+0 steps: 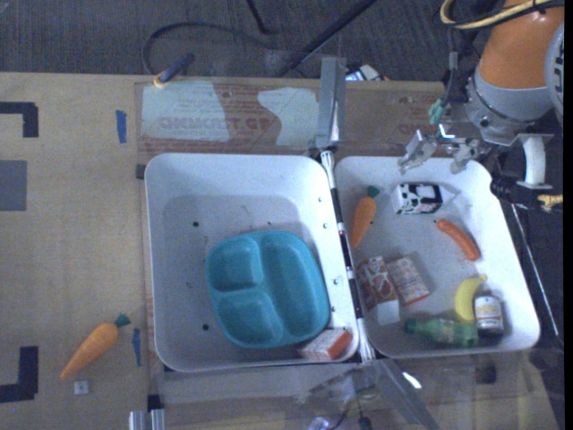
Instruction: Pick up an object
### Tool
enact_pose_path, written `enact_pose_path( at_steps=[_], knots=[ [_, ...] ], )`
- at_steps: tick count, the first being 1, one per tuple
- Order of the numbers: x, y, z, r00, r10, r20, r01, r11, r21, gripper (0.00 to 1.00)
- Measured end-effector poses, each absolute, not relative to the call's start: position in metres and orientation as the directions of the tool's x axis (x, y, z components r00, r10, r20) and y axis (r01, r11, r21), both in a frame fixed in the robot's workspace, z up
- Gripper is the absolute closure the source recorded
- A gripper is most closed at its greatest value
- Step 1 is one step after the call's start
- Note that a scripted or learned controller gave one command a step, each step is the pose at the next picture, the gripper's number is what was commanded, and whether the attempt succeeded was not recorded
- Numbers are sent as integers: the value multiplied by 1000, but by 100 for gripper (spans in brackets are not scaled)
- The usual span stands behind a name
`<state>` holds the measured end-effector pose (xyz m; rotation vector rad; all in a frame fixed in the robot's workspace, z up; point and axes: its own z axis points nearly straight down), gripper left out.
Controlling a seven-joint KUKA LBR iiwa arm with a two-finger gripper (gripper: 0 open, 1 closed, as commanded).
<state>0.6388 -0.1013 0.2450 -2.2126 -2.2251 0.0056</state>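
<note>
My gripper [439, 150] hangs over the far rim of the right bin [515, 271], open, its two fingers spread with nothing between them. Just below it in the view lies a black-and-white carton [419, 198]. An orange carrot [362, 218] rests against the bin's left wall. An orange sausage [458, 238] lies right of the carton. Two red snack packets [394, 280] sit mid-bin. A banana [466, 298], a small jar [488, 313] and a green bottle [440, 331] lie near the front edge.
The left bin [175, 240] holds a blue divided tray [267, 288] and an orange-and-white packet [327, 345] in its front right corner. A second carrot [89, 348] lies on the bench at the left. A metal divider [329, 106] stands behind the bins.
</note>
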Motion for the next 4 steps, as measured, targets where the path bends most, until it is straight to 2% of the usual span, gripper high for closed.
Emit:
enact_pose_path(
  at_steps=[1, 2, 3, 4],
  knots=[
    [668, -98, 122, 293, 956, 0, 956, -293, 7, 0],
    [616, -108, 85, 410, 912, 0, 912, -410, 2, 0],
    [617, -109, 93, 411, 912, 2, 912, -411, 2, 100],
    [522, -91, 87, 350, 937, 4, 937, -350, 3, 100]
  ],
)
